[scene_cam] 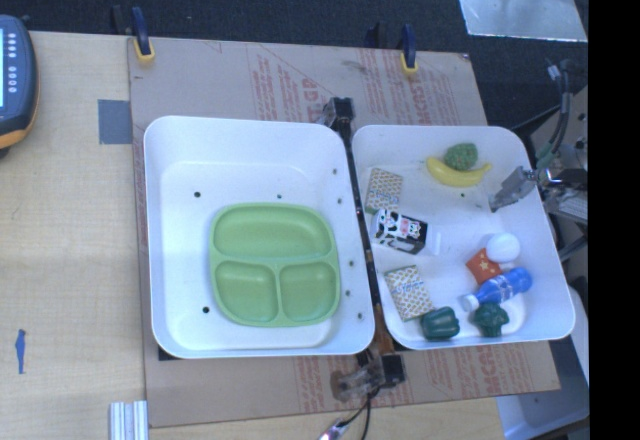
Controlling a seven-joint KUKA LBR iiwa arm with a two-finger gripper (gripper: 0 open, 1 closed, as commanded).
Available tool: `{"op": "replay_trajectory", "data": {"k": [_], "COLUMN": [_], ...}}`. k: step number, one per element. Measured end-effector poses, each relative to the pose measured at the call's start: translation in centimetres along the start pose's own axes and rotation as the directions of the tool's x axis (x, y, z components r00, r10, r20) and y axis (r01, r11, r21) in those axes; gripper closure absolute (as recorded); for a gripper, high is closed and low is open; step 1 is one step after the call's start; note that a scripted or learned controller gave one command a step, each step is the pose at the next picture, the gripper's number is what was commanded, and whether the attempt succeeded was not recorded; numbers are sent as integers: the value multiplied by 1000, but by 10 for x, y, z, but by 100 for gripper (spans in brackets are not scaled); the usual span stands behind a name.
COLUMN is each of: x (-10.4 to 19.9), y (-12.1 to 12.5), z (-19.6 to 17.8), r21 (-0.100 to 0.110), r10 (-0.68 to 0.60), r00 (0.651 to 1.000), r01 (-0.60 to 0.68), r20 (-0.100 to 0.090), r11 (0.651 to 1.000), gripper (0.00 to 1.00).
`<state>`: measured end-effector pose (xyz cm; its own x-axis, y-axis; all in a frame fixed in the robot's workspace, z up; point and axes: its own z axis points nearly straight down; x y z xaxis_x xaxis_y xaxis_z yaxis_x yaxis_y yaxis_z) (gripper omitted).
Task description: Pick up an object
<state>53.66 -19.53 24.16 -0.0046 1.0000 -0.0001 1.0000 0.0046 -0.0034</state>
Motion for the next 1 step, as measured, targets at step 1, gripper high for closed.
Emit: {"op": "replay_trajectory", "data": {"k": [1], "x": [-13], "y": [-25], "z": [157], "r21": [11], "r10": [1], "r00": [1000], "r01": [-1], "r20": [-4], "r11": [1000], "gripper": [0]}}
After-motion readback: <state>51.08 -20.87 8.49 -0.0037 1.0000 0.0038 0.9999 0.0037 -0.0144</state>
